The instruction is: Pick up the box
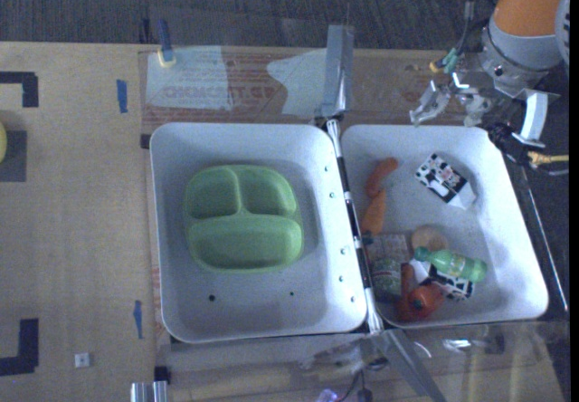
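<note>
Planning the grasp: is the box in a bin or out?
In: the box lies in the right bin, apart from the pincer.

On the worktop (72, 237) we see two bins side by side. The left bin (172, 156) holds a divided tray (242, 217). In the right bin (511, 237), the box (443, 179) lies far right, a bottle (450, 263) nearer, two carrots (376, 192) left. The claw (450, 101) hangs beyond the far rim.

Green tray (242, 217) matt plastic; white bins (172, 237) smooth plastic; box (443, 179) printed card; bench (72, 237) wood
</note>
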Controlling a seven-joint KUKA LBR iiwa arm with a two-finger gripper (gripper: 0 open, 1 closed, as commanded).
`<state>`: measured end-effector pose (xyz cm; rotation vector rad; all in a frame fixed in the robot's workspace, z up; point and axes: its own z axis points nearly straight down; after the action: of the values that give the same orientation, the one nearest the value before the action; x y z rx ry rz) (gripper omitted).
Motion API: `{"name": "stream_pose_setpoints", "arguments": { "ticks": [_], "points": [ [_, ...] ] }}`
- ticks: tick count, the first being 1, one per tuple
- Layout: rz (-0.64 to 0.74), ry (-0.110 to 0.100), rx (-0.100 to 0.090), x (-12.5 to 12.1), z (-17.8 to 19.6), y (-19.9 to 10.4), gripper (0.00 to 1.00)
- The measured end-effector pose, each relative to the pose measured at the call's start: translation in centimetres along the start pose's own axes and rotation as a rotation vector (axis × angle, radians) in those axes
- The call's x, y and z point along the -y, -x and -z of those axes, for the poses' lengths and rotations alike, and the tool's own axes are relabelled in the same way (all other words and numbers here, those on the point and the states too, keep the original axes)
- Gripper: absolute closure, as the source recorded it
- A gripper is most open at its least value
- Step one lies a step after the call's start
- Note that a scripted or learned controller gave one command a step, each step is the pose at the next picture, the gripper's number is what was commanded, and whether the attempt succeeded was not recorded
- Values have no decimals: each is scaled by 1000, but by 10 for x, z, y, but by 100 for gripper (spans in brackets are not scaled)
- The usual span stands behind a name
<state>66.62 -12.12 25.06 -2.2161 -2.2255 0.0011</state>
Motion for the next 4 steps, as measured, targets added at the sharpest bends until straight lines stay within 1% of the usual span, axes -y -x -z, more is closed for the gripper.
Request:
{"name": "stream_pose_setpoints", "arguments": {
  "ticks": [1,2,3,4],
  "points": [
    [-216,-2,0,-1,-23,-73,0],
    [-262,-1,1,24,-105,24,0],
    [-370,3,-1,78,-165,-12,0],
    [-762,-4,-1,120,-164,-23,0]
  ]
}}
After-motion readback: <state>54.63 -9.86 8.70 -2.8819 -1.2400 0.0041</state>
